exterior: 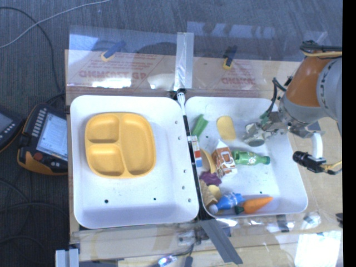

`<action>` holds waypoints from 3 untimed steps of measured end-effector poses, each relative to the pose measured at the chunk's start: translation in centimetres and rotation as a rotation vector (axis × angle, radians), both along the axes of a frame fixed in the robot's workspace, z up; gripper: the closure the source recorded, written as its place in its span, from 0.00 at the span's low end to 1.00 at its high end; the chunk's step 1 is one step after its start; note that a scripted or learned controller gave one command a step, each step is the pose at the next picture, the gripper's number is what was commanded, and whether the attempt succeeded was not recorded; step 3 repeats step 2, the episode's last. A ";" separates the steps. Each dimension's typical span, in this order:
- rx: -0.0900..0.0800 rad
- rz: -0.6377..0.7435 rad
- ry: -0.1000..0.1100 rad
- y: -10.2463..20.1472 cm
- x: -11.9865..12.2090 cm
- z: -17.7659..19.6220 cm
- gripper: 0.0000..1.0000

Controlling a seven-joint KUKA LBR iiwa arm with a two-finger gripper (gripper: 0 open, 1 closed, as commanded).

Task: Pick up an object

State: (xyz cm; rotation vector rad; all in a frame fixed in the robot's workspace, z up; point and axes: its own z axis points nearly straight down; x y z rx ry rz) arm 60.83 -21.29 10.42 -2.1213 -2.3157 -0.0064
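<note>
Above right bin [289, 171], claw [255, 133]

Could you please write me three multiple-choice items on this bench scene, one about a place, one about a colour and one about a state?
1. Where does the yellow divided plate lie?
A. left bin
B. right bin
C. floor

2. What colour is the bottle in the right bin?
A. red
B. green
C. white

3. How does the carrot sit?
A. upright
B. lying flat
C. held in the gripper

Key: 1 A, it fills the left bin; 2 B, its body is green; 3 B, it lies by the bin's near wall, far from the gripper.
</note>
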 end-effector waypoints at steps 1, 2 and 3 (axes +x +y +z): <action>-0.007 -0.188 0.004 1.9 4.8 9.2 1.00; -0.012 -0.186 0.006 1.9 4.8 10.1 1.00; -0.012 -0.186 0.006 1.9 4.8 10.1 1.00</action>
